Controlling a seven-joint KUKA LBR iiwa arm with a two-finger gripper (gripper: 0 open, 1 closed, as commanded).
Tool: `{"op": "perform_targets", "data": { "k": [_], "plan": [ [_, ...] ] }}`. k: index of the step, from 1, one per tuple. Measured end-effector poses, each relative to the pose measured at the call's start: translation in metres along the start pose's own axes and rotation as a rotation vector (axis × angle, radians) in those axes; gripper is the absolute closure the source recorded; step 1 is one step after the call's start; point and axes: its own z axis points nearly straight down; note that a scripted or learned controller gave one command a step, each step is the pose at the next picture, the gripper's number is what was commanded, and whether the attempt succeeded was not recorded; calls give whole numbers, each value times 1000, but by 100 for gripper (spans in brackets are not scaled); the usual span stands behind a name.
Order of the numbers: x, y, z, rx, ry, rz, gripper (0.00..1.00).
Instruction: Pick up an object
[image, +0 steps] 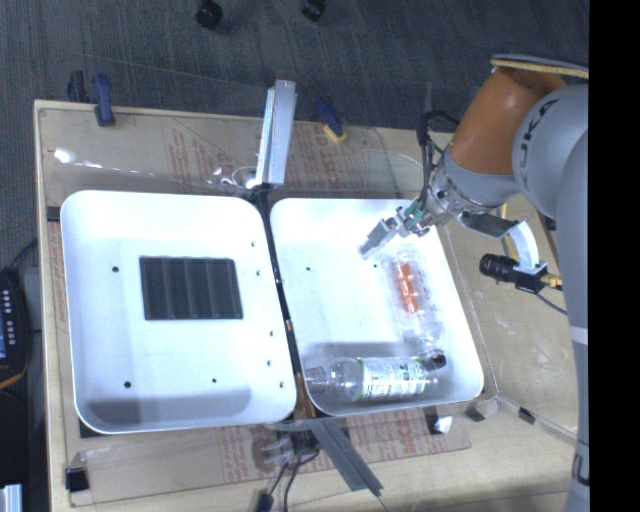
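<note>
No wording can be read anywhere. The surface (150, 150) bears faint reddish print under its clear sheet, at about 12 o'clock and again at 6 o'clock, too blurred to make out. The clear bottle (372, 378) lying at 5 o'clock carries a label with what may be dark lettering, illegible. The second bottle (412, 292) shows an orange band, unreadable.
</note>
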Motion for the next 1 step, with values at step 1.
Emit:
{"op": "perform_targets", "data": {
  "k": [1],
  "plan": [
    [12,-29,25,3,3,56,0]
  ]
}}
